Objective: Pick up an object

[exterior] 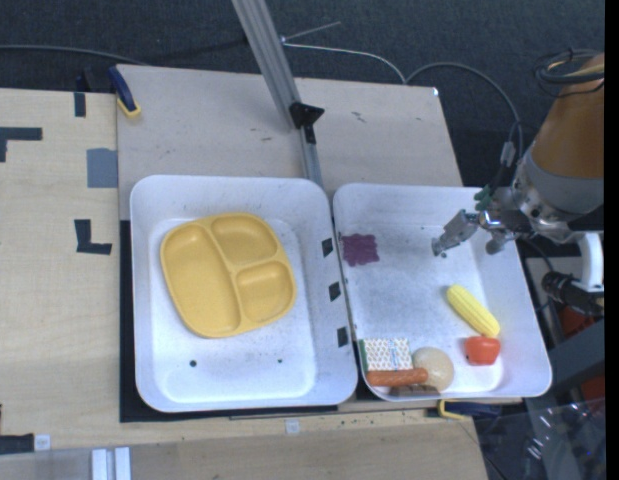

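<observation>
We see the pincer (471,232) hanging over the upper right part of the right bin (409,278), its two fingers spread apart with nothing between them. Below it, well apart, a yellow corn cob (473,310) lies at a slant on the bin floor, and just beneath that sits a small red tomato (481,350). Along the bin's near edge we find a pale round object (435,366), an orange carrot (397,377) and a patterned packet (387,352). A purple scrap (360,249) lies to the pincer's left. In the left bin (229,368) a yellow divided plate (227,273) rests
</observation>
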`<state>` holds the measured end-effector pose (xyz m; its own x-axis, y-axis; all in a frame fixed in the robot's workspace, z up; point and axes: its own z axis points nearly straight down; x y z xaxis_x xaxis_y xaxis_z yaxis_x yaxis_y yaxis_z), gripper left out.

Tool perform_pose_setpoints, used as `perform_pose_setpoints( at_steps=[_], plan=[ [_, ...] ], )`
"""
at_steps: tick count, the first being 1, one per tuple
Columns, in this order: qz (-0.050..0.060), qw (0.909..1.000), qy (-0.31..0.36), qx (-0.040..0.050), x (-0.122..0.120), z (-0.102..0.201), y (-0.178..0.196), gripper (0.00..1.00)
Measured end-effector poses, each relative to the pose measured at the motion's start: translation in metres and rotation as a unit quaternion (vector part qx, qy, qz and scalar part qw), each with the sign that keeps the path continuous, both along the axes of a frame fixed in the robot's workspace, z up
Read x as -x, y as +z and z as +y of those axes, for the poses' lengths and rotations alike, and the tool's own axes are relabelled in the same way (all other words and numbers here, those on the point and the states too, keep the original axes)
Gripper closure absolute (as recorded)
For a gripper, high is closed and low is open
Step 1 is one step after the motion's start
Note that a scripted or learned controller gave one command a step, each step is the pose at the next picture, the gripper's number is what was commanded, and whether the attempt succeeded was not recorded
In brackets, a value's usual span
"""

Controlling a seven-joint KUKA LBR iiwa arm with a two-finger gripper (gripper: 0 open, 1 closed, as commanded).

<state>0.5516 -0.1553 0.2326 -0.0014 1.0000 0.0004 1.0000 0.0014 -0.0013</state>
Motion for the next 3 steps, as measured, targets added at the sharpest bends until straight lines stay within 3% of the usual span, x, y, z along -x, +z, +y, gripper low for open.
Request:
perform_pose_setpoints(
  at_steps=[1, 2, 3],
  plan=[
    [0.007, 1.0000, 0.000, -0.0021, 0.065, 0.040, -0.088, 0.00],
    [0.000, 1.0000, 0.001, 0.0000, -0.005, 0.044, -0.110, 0.00],
    [-0.005, 1.0000, 0.000, 0.0025, -0.055, -0.029, 0.076, 0.00]
  ],
)
